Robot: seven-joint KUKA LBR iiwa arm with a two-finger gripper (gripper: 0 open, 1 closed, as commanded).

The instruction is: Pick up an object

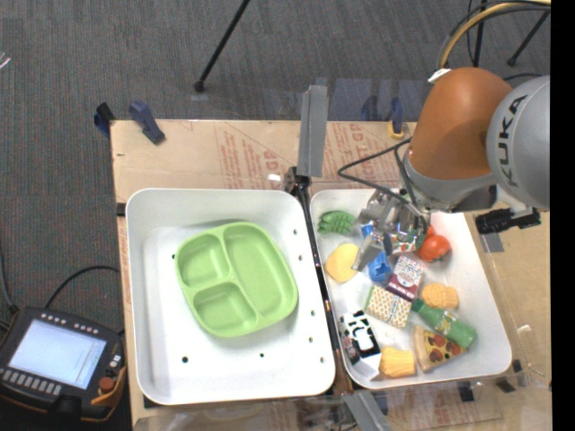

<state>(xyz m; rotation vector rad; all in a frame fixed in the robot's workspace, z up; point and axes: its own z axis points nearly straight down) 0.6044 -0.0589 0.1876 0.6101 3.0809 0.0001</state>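
My gripper is low in the right bin, over the crowded upper part of the toy pile. My fingers appear to be parted and angled down toward the small blue object; I see nothing between them, so I count no object as held.

Candidate objects lie close together. The yellow lemon-shaped toy is just left of my fingertips, the green leafy toy is above it, and the red tomato-like toy is to the right. The small patterned box and the checkered packet lie just below.

Likely faults from this position:

- Crowding — closing here could catch the blue object's edge together with the lemon toy, and either could squirt sideways out of the grip.
- Rounded surfaces — the lemon and tomato shapes offer little flat contact, so a pinch off centre may roll them away.
- Partial grasp — a tip-only hold may slip on the lift.
- Obstruction — my wrist hides part of the pile, so contact underneath cannot be confirmed.

The green divided plate in the left bin stands well apart and poses no risk.
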